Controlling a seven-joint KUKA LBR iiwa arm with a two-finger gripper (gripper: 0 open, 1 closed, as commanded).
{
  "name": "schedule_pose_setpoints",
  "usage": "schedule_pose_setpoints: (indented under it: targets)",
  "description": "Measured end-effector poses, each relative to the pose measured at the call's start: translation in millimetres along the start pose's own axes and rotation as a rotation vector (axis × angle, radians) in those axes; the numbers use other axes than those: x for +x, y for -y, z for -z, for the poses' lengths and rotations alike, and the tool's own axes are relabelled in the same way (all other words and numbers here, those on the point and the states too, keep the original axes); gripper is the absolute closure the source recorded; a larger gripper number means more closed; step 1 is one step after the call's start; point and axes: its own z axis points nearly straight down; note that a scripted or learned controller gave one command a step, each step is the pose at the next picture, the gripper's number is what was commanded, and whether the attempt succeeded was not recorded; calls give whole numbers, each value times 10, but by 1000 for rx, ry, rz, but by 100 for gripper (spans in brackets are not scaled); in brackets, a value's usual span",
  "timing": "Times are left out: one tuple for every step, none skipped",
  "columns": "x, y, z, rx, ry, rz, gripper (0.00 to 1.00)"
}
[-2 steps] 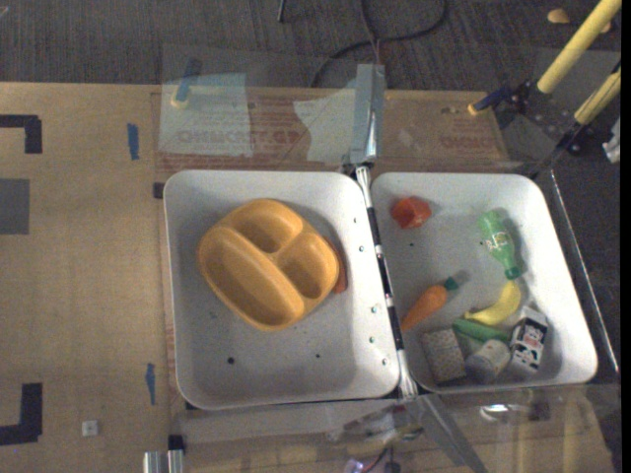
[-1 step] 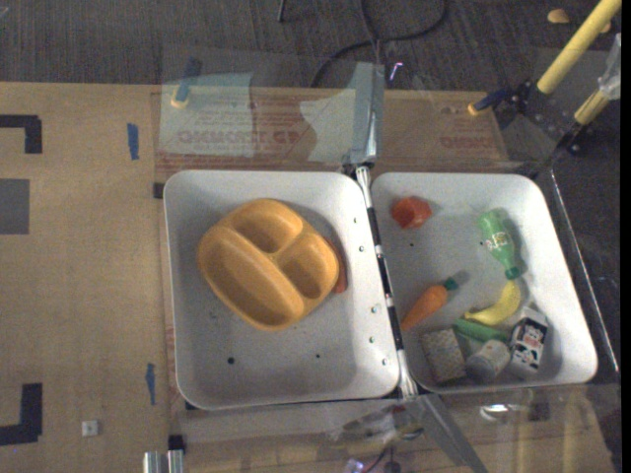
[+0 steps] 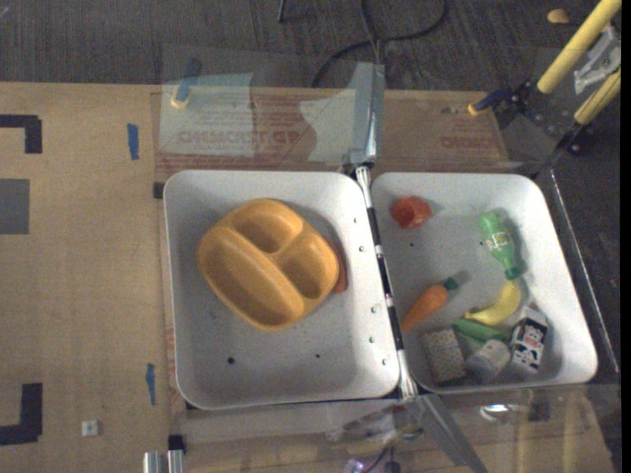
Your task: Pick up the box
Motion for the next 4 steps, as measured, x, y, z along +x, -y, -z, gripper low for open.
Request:
schedule_pose_setpoints:
  targets:
    - [1125, 654, -1175, 6, -3, -170, 0]
    - [475, 1175, -3285, 5, -3, -56, 0]
    - [459, 1167, -3182, 2, -3, -60, 100]
    - [155, 1164, -1793, 1, -2, 198, 100]
